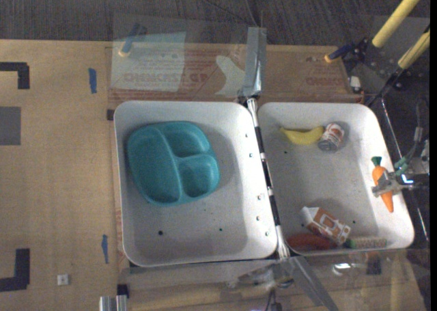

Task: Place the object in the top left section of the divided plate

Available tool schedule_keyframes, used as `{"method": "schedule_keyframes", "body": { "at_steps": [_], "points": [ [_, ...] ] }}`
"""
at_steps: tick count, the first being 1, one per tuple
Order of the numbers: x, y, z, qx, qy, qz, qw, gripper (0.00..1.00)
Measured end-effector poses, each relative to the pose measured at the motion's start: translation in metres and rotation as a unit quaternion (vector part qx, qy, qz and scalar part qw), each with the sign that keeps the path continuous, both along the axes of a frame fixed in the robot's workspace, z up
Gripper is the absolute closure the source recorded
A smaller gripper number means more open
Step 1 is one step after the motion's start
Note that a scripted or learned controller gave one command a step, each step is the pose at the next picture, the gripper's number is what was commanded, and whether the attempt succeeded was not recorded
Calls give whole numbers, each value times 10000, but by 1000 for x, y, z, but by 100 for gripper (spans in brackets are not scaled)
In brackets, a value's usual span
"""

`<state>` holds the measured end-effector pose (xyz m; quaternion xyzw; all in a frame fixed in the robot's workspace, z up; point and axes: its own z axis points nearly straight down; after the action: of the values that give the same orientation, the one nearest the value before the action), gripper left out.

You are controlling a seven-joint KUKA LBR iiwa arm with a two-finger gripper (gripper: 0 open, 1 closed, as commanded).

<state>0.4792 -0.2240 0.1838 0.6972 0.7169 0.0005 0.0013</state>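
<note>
Item: small orange plastic carrot (378, 174), on the right rim of the right white bin (321, 186), far right of the teal divided plate (174, 161). Gripper (403, 173) beside it (grip state cannot be told). Risk: carrot slipping over the rim.

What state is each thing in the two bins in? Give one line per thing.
divided plate: upright in the left bin, nothing in its sections
banana: lying flat, right bin
can: tipped on its side beside the banana
carton: lying on its side
carrot: against the right wall, at the gripper
</note>
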Motion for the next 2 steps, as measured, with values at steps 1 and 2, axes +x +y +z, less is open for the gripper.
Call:
{"method": "schedule_keyframes", "body": {
  "at_steps": [1, 2],
  "points": [
    [46, 51, 31, -3, -2, 410, 9992, 100],
    [86, 118, 23, -7, -7, 1439, 9896, 100]
  ]
}}
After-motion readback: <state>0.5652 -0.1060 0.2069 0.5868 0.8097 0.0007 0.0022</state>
